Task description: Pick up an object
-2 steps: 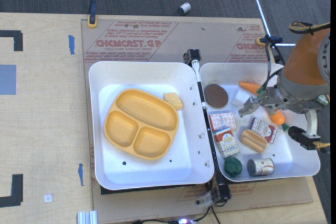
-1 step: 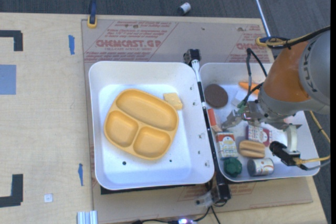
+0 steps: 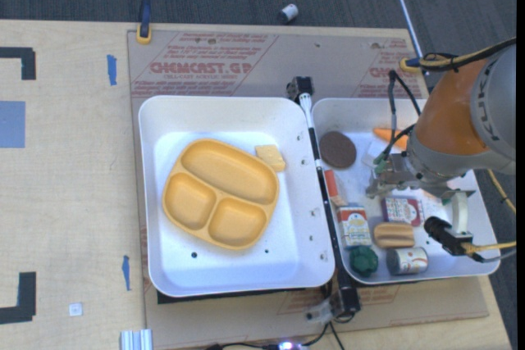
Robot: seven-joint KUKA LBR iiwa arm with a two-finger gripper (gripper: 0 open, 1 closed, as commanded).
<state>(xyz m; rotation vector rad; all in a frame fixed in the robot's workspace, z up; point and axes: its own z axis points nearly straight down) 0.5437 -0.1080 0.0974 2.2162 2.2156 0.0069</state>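
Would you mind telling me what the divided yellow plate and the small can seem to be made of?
The divided yellow plate looks like moulded plastic: uniform colour, rounded compartments, soft satin sheen. The small can appears metal, with a greyish reflective end, though it could be a plastic toy.

The arm comes in from three o'clock, its grey upper body filling the right edge. An orange band wraps it just above the wrist, and thin black cables loop over that band at about twelve o'clock. Below the band a grey wrist section slants down toward seven o'clock. The gripper hangs at the end of it, at the nine o'clock side of the wrist, pointing downward. Its metal parts look small and cluttered from above.
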